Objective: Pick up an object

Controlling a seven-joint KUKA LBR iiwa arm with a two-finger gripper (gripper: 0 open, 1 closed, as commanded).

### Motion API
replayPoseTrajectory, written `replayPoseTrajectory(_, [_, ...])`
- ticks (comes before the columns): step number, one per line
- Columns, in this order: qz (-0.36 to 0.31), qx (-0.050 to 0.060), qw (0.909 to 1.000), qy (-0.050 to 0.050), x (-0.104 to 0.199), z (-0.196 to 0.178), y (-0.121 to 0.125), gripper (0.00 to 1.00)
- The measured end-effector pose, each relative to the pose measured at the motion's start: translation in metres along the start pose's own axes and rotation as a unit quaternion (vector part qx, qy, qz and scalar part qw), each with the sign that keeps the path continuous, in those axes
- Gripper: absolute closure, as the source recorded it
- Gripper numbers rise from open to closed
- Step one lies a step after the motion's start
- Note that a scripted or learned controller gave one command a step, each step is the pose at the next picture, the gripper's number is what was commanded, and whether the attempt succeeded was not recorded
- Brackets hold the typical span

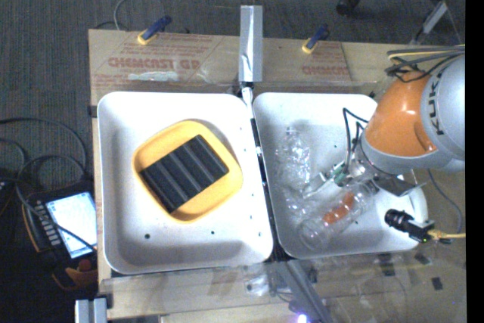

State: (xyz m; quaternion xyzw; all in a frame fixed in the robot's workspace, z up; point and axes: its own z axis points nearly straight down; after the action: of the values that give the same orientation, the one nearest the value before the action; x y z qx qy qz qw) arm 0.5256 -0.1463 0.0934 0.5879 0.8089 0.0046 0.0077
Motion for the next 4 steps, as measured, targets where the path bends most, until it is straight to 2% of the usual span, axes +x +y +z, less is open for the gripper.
replayPoseTrajectory(1, [0.011,0.008,0.9999,0.002,-0.071,-0.031,0.031,0.0])
replayPoseTrajectory(2, [-0.021,0.004,0.9998,0.003,-0.067,0.0,-0.025,0.0])
replayPoseTrajectory(3, [-0.021,0.001,0.9998,0.003,-0.066,-0.011,-0.023,1.0])
replayPoseTrajectory(4, [-0.252,0.005,0.9677,0.005,-0.042,-0.071,0.053,1.0])
